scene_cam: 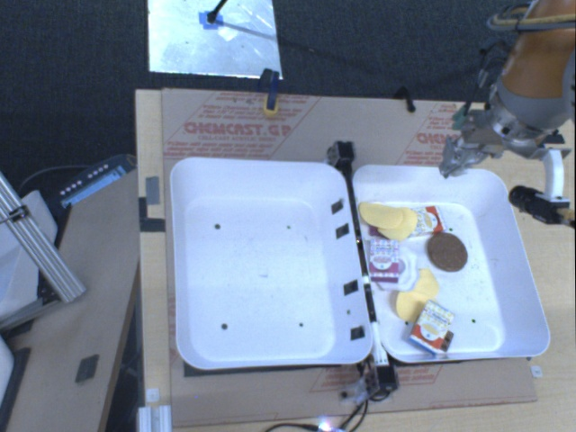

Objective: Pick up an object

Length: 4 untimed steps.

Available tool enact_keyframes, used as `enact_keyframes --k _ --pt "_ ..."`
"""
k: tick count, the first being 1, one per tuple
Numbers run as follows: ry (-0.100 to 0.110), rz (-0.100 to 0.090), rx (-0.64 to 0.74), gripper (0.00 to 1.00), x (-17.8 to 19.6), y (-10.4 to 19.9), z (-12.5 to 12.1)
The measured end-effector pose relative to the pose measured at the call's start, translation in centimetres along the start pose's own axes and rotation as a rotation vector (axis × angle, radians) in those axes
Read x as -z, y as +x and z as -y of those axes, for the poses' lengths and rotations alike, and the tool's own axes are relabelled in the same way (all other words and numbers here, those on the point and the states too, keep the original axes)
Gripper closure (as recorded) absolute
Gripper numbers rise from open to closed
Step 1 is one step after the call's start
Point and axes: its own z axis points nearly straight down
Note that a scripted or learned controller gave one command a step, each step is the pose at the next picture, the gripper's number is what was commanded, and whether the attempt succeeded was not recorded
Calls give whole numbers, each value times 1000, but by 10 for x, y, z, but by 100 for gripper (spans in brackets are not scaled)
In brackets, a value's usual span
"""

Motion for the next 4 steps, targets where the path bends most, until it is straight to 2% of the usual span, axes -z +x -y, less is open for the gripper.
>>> enact_keyframes --k 1,2,3,4 --pt "-1 -4 7 100 29 86 -32" --pt "-1 -4 6 100 69 152 -31" --pt "-2 -5 8 100 115 244 -31" --pt "1 -5 6 100 131 323 -31"
